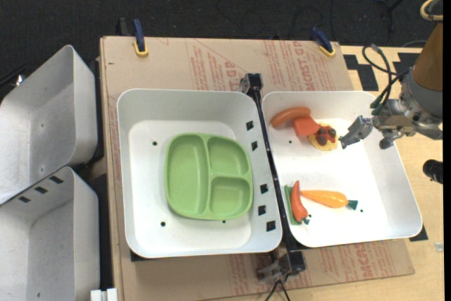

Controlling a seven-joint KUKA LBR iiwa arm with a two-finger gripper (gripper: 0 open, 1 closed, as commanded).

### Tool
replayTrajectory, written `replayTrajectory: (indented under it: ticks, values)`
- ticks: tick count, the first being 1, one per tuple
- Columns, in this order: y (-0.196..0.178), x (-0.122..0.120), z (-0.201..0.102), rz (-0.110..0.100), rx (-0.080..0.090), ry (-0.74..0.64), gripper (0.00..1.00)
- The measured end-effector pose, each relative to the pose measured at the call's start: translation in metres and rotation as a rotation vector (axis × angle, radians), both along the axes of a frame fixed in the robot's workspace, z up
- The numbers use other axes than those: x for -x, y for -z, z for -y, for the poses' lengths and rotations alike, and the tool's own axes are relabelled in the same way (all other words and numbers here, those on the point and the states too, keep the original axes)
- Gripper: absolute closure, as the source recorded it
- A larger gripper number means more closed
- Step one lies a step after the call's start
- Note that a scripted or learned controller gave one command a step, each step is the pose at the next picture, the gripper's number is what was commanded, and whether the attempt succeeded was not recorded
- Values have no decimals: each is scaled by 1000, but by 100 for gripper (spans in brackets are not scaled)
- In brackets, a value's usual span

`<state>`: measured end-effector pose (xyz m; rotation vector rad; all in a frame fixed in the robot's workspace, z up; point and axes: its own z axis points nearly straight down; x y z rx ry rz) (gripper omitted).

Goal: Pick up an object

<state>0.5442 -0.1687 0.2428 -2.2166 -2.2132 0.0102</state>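
The right bin (394, 173) holds several toy foods. An orange-red sausage (289, 115) lies at its back left, with a red block (306, 127) touching it and a small yellow piece with dark berries (325, 138) just beside that. Near the front lie an orange carrot (325, 199) and a red chili pepper (299, 202). My gripper (371, 136) hovers over the back right of this bin, right of the yellow piece. It is open, with nothing between its fingers.
The left bin (141, 116) holds a green divided plate (209, 176). Black clips run along the wall between the two bins (264, 166). Two more white bins (42, 151) stand off the bench at the left.
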Motion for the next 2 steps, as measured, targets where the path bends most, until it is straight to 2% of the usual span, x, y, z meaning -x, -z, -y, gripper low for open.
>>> replayTrajectory:
  ticks: [1, 2]
  values:
    - [-5, -2, 0, 11, 2, -3, 0]
    - [51, 6, 6, 5, 1, 1, 0]
